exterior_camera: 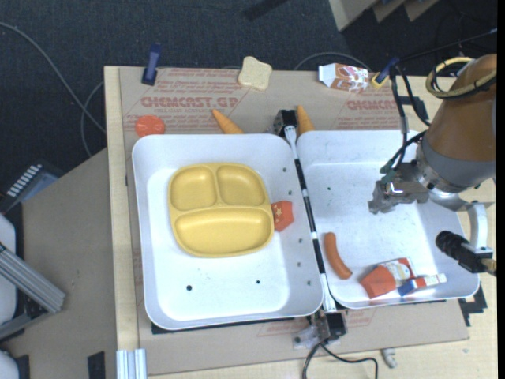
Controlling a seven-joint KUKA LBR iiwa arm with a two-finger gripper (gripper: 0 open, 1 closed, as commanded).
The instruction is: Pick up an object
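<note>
Two white bins; left holds a yellow divided plate and small red block with a yellow star; lower right has an orange-red sausage and a red, white and blue tube; brown cardboard with red lettering, top

The brown board under the bins says "CHEMCAST" in red, printed twice along its top; rest's too blurry.

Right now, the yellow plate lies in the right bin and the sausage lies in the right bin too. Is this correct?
Not quite. The camera view shows the yellow plate in the left bin, not the right one. The sausage does lie in the right bin, as you said.
</note>
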